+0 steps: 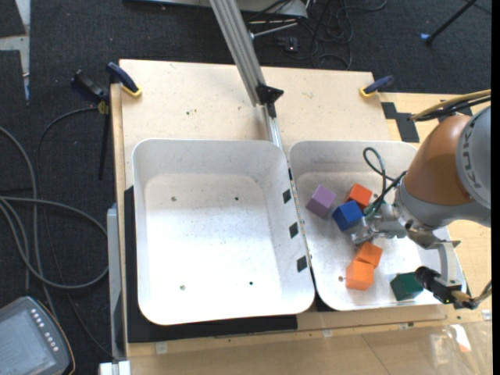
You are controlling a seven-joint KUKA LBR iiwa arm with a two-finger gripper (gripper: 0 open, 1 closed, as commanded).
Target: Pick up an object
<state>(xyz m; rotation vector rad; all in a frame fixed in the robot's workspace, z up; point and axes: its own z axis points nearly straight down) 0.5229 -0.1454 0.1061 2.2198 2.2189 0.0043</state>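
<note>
1. Blue block [348, 214] is sitting in the right bin [312, 158], just left of the gripper [367, 226].
2. Gripper's opening is hidden; I cannot tell its state.
3. Orange block [368, 254] is lying just below it.

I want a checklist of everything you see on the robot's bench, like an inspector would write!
Surface: tan bench bearing two white bins; left bin holds no blocks.
Job's things: in the right bin, a purple block, blue block, orange block behind it, two more orange blocks in front, green block near the front right corner.
Clutter: nothing seen.
Grippers: the tool sits low among the blue and orange blocks; no block seen between its fingers.
Cables: black cable looping above the tool; more on the floor.
Surroundings: dark floor, blue-and-yellow clamps at the bench's back corners, slanted metal bar.
</note>
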